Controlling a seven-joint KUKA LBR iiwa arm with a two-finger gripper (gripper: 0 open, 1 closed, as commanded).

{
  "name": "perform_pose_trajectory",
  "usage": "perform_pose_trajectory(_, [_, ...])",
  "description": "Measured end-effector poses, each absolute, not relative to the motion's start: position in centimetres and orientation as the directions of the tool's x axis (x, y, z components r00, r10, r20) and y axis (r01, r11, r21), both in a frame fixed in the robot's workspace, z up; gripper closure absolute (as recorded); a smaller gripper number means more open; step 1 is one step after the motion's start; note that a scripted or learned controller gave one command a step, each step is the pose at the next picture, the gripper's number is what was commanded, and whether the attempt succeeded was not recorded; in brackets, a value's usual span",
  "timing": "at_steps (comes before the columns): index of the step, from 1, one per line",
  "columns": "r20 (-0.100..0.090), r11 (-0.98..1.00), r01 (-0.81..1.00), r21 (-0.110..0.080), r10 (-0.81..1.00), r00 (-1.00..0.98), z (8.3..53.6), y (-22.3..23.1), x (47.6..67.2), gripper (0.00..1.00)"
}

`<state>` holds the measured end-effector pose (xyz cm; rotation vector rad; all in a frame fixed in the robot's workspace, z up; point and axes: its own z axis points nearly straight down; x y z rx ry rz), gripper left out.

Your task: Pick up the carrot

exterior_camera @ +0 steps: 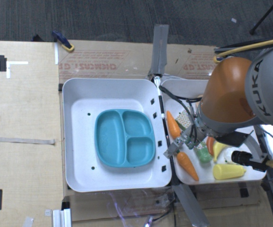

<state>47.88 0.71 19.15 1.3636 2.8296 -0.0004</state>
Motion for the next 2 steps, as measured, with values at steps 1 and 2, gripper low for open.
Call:
perform_pose_trajectory(1, [-0.001,0.623,0.782,0.000,0.782,-0.623,19.1,0.7,47.9,0.00])
perform_pose_trajectory(2, [-0.002,0.466,0.885,-0.002,0.885,-0.466,19.1,0.4,56.3,0.00])
